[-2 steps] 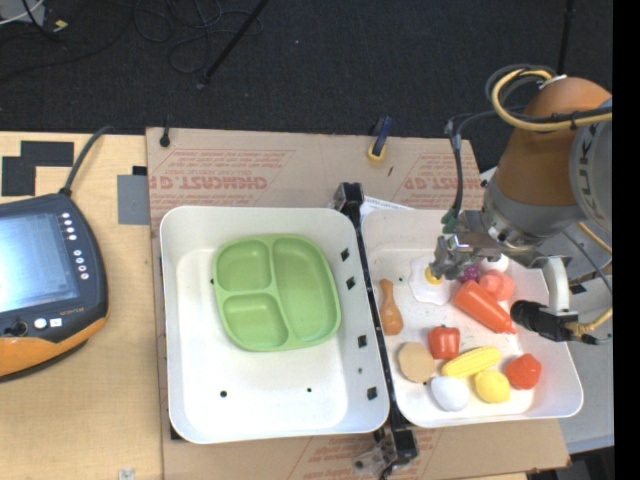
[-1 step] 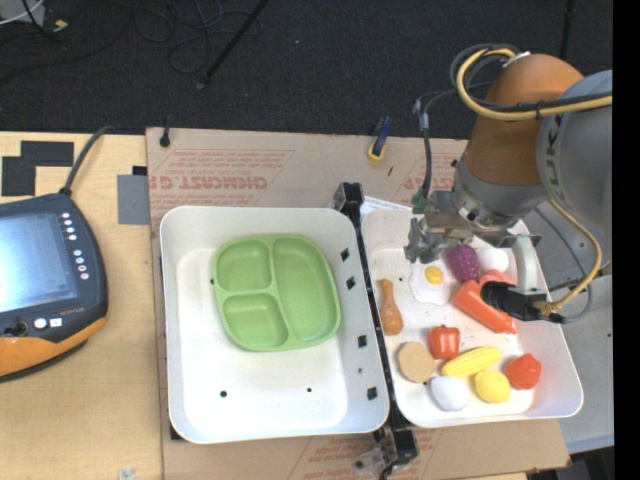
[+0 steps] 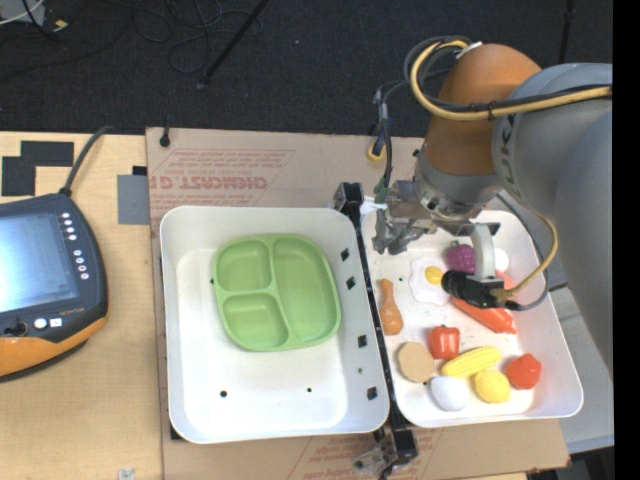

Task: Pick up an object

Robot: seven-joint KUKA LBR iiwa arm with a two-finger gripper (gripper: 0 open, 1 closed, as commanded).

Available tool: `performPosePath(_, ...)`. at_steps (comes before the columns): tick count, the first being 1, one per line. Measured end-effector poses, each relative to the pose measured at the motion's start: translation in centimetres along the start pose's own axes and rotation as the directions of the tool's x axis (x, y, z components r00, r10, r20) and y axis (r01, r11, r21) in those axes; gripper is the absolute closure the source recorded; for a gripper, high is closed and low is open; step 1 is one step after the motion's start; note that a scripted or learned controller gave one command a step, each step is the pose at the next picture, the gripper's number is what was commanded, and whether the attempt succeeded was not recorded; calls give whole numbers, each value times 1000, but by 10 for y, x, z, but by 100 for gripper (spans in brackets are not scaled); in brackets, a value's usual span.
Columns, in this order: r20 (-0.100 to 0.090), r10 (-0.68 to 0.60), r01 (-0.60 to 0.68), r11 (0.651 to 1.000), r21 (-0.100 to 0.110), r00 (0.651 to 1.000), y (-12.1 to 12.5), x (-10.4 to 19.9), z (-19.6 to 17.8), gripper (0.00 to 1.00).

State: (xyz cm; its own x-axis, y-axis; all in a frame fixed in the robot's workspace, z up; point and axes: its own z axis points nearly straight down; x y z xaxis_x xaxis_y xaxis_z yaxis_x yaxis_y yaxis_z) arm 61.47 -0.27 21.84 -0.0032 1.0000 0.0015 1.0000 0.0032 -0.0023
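The gripper (image 3: 397, 236) hangs just above the fried egg (image 3: 431, 281) in the right bin (image 3: 560, 388); can't tell how the fingers are set. The carrot (image 3: 388, 306), left of the egg, is probably light, hard, slick plastic. I'd pinch it across the middle.

You can't tell how the gripper (image 3: 400, 234) fingers stand; they blur against the right bin (image 3: 560, 388). The arm (image 3: 560, 138) hides that bin's far corner, and the purple item (image 3: 461, 258) sits partly behind a cable.
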Motion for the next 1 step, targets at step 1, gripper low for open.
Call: performPosePath(1, 0, 0, 0, 1000, -1, 1000, 26, 46, 2, 100)
